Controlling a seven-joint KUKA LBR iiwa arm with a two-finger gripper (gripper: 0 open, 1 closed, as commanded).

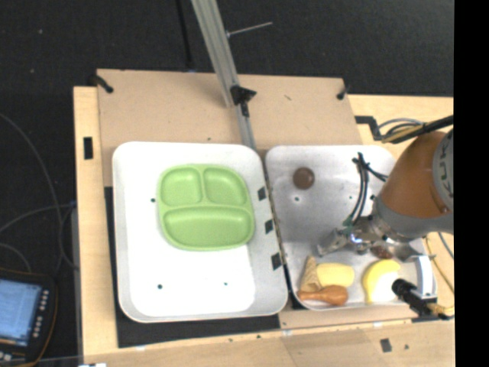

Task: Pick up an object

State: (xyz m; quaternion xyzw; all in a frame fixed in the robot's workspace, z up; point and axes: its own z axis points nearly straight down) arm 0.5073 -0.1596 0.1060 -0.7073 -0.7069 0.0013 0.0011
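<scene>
Left bin (137,281): it is white and holds a green plate (206,207) with three parts. Nothing lies on the plate.

Right bin (328,163): all the small things are in here.

Brown ball (304,177): it sits alone near the top left of the right bin, well apart from the rest.

Pile at the bottom: a tan piece (309,268), a yellow block (336,274) and an orange piece (325,294) are squeezed together against the bottom wall. A yellow lump (380,276) lies just to their right.

Gripper (353,241): it is low in the right bin, just above the yellow block and the yellow lump. I cannot tell how far open it is, or whether it has hold of anything.

Arm (416,186): it comes in from the right and leans over the bin.

Thing to pick: most likely the yellow block or the yellow lump, as they are closest.

What could go wrong: the things are packed tight, so the gripper may bump one and push the others away. It may grab two at once. It may come down in the gap between the two yellow things and get nothing. The bottom wall is near, so it may hit that too.
</scene>
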